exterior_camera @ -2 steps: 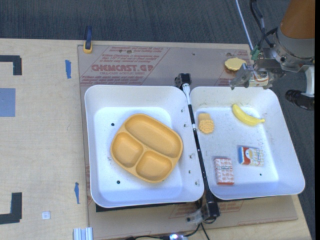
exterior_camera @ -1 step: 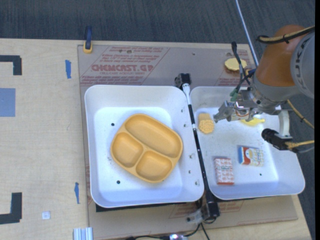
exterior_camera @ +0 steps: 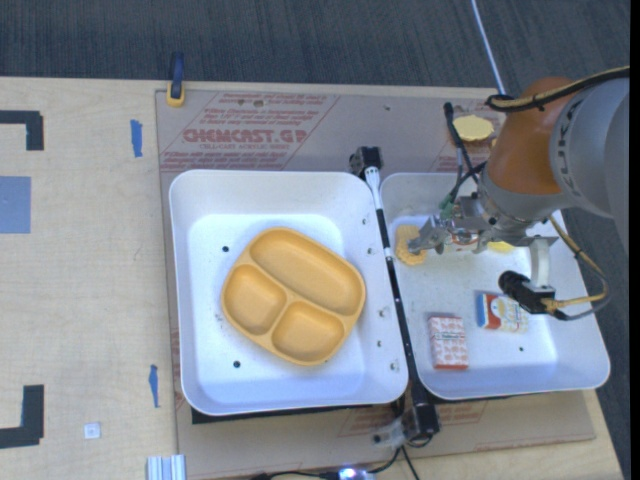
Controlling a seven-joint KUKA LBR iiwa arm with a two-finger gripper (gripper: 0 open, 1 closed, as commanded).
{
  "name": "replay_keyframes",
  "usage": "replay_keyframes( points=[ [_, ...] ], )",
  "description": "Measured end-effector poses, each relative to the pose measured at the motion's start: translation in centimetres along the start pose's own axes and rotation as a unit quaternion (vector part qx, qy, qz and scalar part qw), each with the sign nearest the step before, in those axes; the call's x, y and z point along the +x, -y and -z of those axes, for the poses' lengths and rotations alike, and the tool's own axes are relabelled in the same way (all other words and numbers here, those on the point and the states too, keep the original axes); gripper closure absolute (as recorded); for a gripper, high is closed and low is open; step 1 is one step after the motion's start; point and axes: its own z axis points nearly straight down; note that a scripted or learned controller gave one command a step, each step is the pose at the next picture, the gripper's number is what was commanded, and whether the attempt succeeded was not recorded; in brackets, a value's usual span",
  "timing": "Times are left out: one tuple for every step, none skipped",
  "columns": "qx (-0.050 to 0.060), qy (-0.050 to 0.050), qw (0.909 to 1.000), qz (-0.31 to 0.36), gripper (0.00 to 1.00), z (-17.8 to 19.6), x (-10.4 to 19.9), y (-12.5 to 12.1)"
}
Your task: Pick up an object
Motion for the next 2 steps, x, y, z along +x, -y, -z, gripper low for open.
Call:
replay_keyframes(
  points=[
    [0.004,-0.001,1.0,0.0,0.0,-1.3,0.6,3.4],
    [0.004,0.0,1.0,0.001,0.0,-1.3,0.6,6.2]
  ],
)
